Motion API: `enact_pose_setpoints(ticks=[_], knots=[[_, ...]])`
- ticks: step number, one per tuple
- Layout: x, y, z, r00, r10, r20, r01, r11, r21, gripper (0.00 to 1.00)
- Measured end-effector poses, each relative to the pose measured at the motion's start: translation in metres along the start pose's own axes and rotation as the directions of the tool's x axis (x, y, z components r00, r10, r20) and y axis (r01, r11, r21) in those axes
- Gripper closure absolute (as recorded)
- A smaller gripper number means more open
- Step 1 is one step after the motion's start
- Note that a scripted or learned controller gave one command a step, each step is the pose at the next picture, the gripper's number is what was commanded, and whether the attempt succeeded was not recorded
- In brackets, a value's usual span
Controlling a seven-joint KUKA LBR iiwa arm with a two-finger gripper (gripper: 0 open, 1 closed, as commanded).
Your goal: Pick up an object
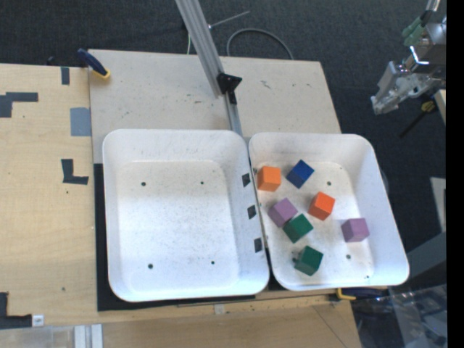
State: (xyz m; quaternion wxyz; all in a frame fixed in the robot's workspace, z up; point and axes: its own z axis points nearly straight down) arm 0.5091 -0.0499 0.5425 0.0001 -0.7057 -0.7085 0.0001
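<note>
The gripper [395,93] hangs well above and right of the right bin [377,158], its opening impossible to tell, clear of the seven loose blocks [299,227] awaiting a pick.

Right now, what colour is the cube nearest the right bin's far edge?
Blue: the blue cube, clearest in the camera view.

There were two white bins [116,147], two orange blocks [269,178], two purple blocks [283,211], two green blocks [298,228] and one blue block [300,173].
</note>
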Motion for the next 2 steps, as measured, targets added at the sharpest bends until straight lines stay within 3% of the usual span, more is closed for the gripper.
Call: enact_pose_setpoints(ticks=[1, 2], knots=[[0.043, 0.000, 0.000, 1.000, -0.001, -0.001, 0.001, 1.000, 0.000, 1.00], [0.120, 0.014, 0.034, 1.000, -0.005, -0.001, 0.005, 1.000, 0.005, 1.00]])
